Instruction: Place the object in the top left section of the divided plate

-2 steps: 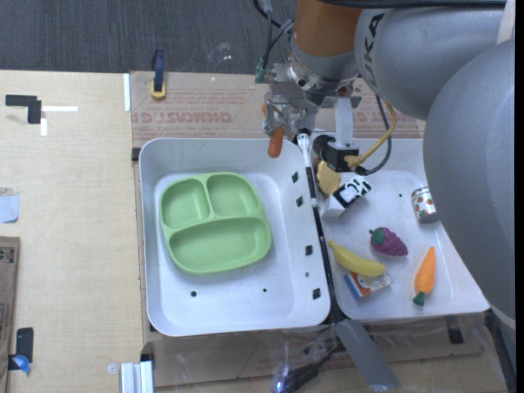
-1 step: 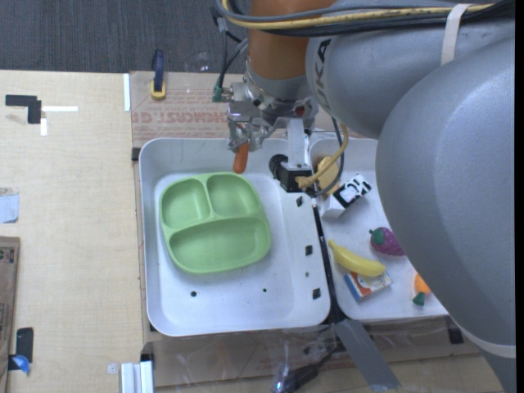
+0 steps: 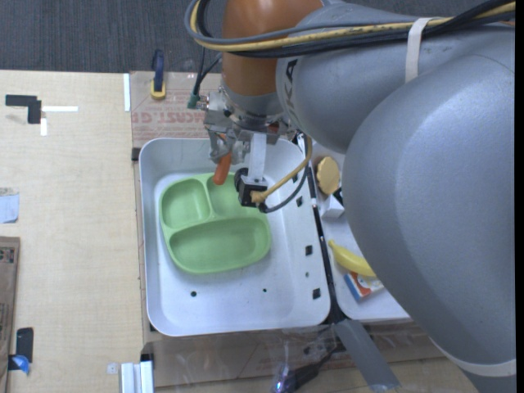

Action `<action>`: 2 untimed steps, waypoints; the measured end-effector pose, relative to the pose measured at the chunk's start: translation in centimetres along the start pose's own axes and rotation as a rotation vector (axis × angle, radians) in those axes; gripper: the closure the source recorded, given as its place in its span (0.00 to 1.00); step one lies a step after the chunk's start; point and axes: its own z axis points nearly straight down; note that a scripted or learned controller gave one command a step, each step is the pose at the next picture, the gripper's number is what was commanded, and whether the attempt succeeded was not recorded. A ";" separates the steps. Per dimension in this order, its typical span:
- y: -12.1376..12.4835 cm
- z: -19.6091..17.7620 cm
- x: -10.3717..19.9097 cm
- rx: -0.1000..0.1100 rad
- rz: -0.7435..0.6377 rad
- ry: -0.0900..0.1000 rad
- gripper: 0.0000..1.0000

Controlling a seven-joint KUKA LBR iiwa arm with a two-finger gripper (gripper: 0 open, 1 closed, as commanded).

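We lose most of the right bin (image 3: 372, 305) under the grey arm; only a yellow banana-like piece (image 3: 354, 260), a tan round item (image 3: 327, 173) and a printed card (image 3: 363, 286) peek out there. In the left bin (image 3: 221, 309) sits a green divided plate (image 3: 214, 228). The hand (image 3: 221, 164) hangs at the plate's 12 o'clock edge, fingers clamped on an orange carrot-like object (image 3: 221, 170), which is tilted, just over the rim between the two upper sections.

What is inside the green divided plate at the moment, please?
The green divided plate shows bare green in its large lower section and top left section. The end effector, with an orange object at its tip, covers the upper right part.
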 end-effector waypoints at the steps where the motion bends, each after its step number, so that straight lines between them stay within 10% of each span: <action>1: 0.0 -0.8 -0.1 0.002 -0.002 -0.002 1.00; 2: 0.1 -1.6 -0.2 0.004 -0.004 -0.004 1.00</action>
